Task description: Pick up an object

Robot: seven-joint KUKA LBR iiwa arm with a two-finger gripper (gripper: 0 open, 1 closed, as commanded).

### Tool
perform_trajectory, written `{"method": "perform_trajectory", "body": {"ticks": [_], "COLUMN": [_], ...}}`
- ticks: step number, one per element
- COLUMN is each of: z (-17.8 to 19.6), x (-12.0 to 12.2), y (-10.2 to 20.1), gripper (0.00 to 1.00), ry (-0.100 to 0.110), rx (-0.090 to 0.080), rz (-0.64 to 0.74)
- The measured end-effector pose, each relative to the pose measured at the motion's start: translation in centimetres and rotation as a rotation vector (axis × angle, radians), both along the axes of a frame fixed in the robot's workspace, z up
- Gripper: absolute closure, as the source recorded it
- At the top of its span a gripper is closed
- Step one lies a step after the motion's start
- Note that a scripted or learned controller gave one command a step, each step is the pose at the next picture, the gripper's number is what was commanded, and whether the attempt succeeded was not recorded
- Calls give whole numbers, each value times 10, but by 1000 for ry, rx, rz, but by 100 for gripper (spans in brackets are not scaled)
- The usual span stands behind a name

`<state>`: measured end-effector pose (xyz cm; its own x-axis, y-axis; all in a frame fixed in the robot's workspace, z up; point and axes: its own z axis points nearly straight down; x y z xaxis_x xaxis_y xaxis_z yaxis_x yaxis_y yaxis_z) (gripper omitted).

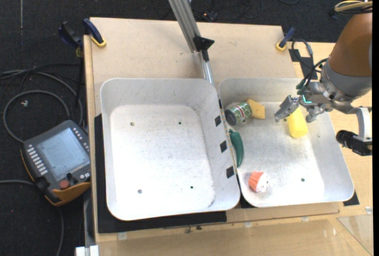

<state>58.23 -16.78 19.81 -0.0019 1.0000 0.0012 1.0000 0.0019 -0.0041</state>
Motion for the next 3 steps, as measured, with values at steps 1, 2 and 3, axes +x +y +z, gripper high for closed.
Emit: {"method": "perform_trajectory", "body": {"ticks": [1,2,3], "z": [2,-59,-105], "x": [1,-3,-3], "y": [0,-7,-6], "gripper": [0,0,0], "ry": [-4,2,-3], "rx": [-1,0,-1], "rz": [0,-4,-3]}}
